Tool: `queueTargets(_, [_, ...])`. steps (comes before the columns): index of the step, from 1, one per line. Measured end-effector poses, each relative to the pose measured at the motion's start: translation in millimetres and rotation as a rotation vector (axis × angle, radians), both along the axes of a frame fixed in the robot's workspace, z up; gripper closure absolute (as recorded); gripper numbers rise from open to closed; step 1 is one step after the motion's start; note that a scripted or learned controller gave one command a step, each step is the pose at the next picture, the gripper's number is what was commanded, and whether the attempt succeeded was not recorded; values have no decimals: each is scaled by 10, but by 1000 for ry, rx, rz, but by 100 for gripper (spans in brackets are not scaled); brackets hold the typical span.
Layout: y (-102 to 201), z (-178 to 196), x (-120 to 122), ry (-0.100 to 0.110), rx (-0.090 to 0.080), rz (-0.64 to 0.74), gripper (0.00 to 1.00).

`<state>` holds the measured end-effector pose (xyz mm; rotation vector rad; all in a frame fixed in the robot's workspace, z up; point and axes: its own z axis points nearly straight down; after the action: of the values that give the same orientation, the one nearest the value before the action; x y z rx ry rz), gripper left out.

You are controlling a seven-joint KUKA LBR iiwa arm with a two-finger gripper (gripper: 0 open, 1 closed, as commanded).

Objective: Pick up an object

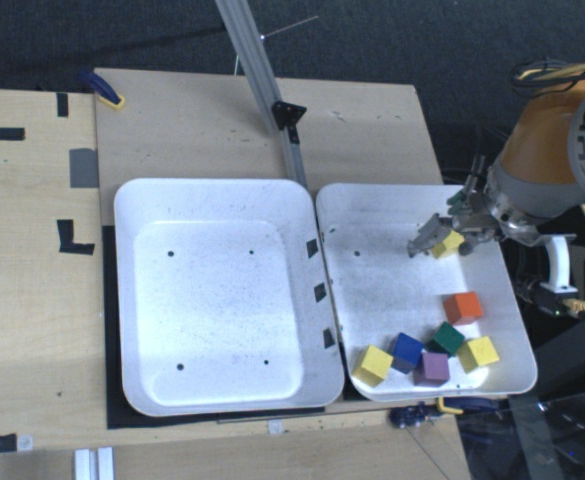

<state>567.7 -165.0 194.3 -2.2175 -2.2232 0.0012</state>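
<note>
My gripper (440,240) hangs over the upper right part of the right bin (382,288), reaching in from the right. A small yellow block (451,245) shows between its fingers, and they are shut on it. Lower in the same bin lie an orange block (462,308), a green block (449,339), a blue block (407,352), a purple block (434,367) and two more yellow blocks, one near the front left corner (374,365) and one at the right (479,353).
The left bin (122,208) stands beside the right one, their rims touching. A slanted metal pole (257,58) rises from a clamp behind the bins. A small blue and yellow tool (103,89) lies at the bench's back left.
</note>
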Motion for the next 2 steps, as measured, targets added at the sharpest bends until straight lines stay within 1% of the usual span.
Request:
queueTargets(1, [-1,1,0,0,0,0,0])
queueTargets(2, [-74,-533,48,5,-1,-2,0])
